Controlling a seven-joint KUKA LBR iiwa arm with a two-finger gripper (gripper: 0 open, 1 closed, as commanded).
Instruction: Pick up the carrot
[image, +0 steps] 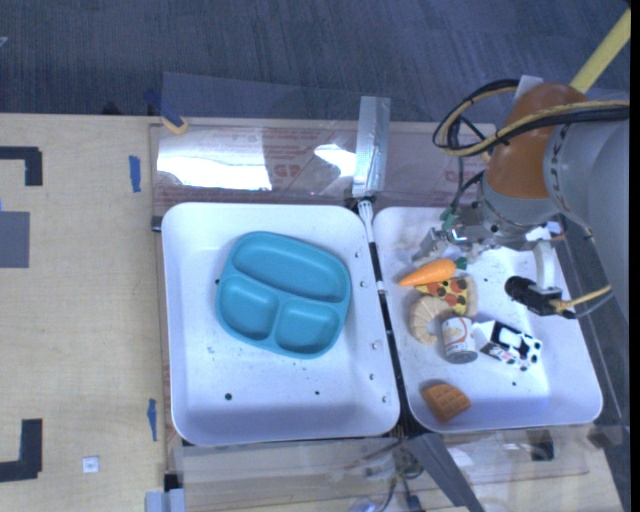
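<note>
Bench: pale wood under me, carrying two shallow white bins side by side.
Left bin: white tray holding a blue divided plate near its middle.
Right bin: white tray, where I am reaching in from the right.
My arm: grey, with an orange band above the wrist, over the far part of the right bin.
My gripper: low over the far left part of the right bin, just above the carrot; whether my fingers are spread or closed I cannot tell.
Carrot: orange, lying on its side, tip toward the left bin, touching the pizza slice.
Pizza slice: just nearer than the carrot.
Can: small, beside a round biscuit.
Black-and-white item: right of the can.
Orange lump: at the near edge.
</note>
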